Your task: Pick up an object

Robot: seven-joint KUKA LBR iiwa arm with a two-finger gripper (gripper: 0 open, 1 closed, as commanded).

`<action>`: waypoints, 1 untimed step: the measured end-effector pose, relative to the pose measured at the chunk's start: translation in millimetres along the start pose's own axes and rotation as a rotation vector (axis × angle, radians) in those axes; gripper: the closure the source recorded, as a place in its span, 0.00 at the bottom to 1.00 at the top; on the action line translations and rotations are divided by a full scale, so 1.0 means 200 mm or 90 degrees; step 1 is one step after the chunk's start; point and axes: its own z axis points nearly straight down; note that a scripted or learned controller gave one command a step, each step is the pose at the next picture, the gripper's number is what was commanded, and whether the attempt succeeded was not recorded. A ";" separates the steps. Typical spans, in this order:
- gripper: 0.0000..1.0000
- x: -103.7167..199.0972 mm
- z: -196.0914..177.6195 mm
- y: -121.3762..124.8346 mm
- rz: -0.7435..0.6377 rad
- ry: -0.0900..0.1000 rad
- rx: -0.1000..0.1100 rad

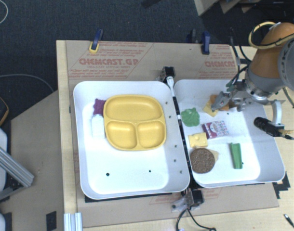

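Where the table's board [137, 57] reads "CHEMCAST GP" in red, the tool [223, 101] hangs over the right bin's [267, 174] far side beside a yellow piece [212, 106]; I cannot tell its grip.

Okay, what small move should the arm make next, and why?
Probably a short descent: the gripper sits over the yellow-orange piece at the right bin's back, and nothing shows between its fingers.

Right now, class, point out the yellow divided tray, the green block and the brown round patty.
yellow divided tray [135, 121], camera view, middle ridge.
green block [235, 155], camera view, top face.
brown round patty [202, 160], camera view, centre.
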 end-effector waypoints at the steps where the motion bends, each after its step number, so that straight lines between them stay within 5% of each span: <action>1: 0.00 0.00 0.08 0.02 0.000 0.000 -0.008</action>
